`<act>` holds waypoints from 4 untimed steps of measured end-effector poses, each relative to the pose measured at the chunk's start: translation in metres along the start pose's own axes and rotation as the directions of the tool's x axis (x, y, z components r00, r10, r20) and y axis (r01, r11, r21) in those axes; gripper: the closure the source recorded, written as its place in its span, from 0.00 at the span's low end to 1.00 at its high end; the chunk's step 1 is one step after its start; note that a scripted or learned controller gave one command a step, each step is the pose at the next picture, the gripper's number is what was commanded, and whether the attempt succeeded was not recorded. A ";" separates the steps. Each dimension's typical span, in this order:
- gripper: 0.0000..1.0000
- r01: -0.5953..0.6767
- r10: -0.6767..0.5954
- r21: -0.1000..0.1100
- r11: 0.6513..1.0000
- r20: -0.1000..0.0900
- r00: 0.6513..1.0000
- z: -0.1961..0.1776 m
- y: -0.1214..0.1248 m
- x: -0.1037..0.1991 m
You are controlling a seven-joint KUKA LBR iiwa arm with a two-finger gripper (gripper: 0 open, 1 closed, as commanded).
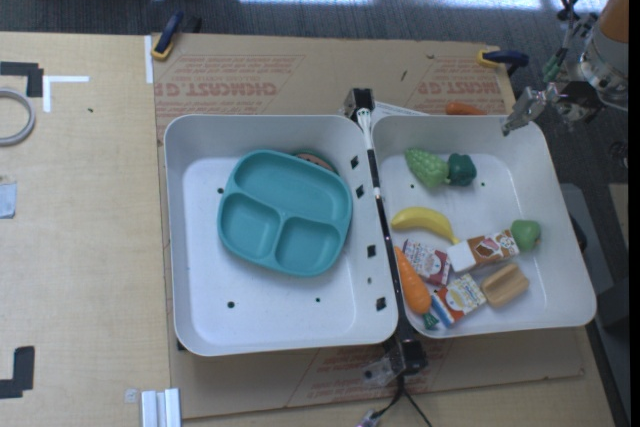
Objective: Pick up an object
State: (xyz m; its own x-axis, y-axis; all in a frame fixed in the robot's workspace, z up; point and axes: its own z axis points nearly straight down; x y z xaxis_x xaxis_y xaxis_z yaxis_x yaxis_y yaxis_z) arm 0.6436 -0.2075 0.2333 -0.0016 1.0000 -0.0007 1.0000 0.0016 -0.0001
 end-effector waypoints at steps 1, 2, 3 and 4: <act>0.00 0.000 0.000 0.001 1.000 0.000 1.000 0.066 -0.027 0.102; 0.00 -0.005 0.005 0.001 1.000 -0.001 1.000 0.141 -0.105 0.098; 1.00 -0.008 0.008 0.000 1.000 0.000 1.000 0.131 -0.104 0.097; 0.00 -0.008 0.008 0.000 1.000 0.000 1.000 0.131 -0.104 0.097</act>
